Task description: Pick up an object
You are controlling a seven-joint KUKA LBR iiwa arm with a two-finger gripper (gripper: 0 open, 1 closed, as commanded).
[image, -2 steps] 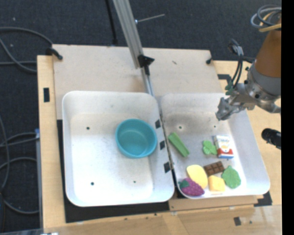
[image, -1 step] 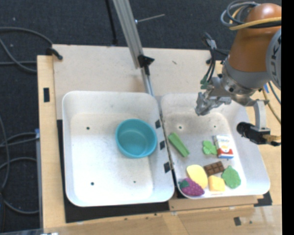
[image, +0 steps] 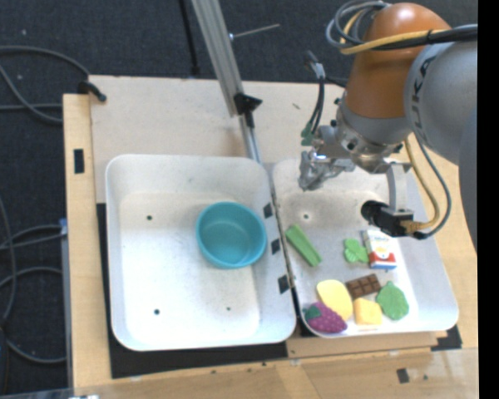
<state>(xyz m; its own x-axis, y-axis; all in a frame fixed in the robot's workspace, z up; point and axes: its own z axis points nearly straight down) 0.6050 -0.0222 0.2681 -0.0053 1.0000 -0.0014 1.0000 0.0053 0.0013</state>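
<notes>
Two-finger gripper [image: 313,175] at right white bin's [image: 432,264] far-left corner; finger state unclear. Risk: closing on nothing, green flat strip toy [image: 303,245] lies well apart.

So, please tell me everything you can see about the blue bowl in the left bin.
The blue bowl is round, teal-blue and looks like smooth plastic. It stands upright, its opening facing up, with nothing visible inside it. It sits on the floor of the left bin, towards that bin's right side, close to the divider between the bins but apart from it. Nothing else touches it. The claw is over the right bin, well away from the bowl.
</notes>
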